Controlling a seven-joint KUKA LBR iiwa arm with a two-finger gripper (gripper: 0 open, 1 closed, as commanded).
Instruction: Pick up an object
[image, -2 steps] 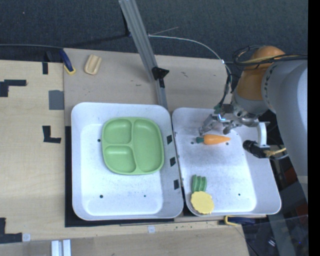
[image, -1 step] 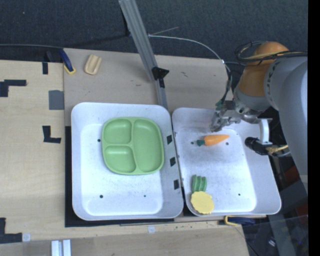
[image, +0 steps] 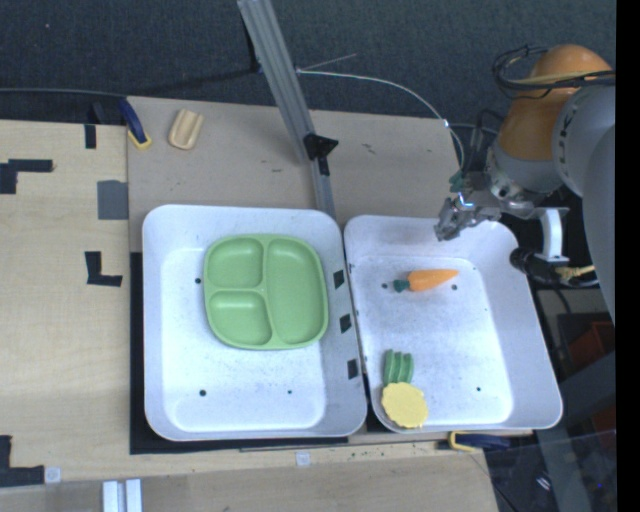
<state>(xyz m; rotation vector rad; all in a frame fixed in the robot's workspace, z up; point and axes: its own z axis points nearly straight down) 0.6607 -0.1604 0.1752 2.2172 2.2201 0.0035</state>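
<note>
Hovering over the right bin's (image: 520, 330) far corner, the gripper (image: 450, 224) is carrying nothing; its opening is too blurred to tell. The carrot (image: 432, 281) is lying just below it. It should be descending centred across the carrot's narrow width.
</note>
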